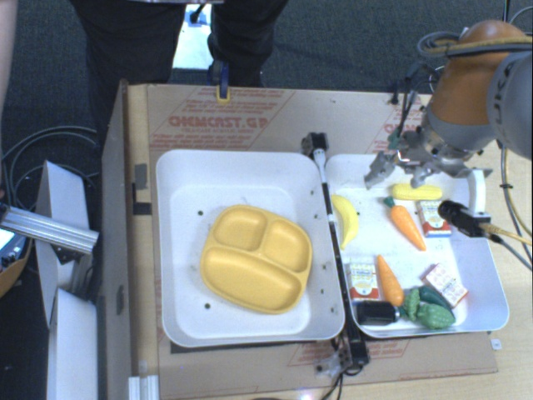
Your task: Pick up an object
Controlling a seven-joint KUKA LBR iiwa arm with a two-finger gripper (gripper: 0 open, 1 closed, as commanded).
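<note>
My gripper (400, 172) hangs over the far end of the right bin (491, 302), its two fingers spread apart and open, with nothing between them. Just in front of it lies a short yellow piece (416, 192). An orange carrot (408, 226) lies beside that, and a banana (344, 219) rests against the bin's left wall. Nearer the front are a second carrot (388, 279), small red-and-white boxes (361, 277) (445, 284) (433, 219), a green toy vegetable (425, 309) and a black object (376, 312).
The left bin (179, 248) holds a yellow divided plate (256, 258). Both bins sit on a cardboard sheet (241, 115). A person (166, 7) stands at the far side of the bench. Cables and metal parts lie off to the left.
</note>
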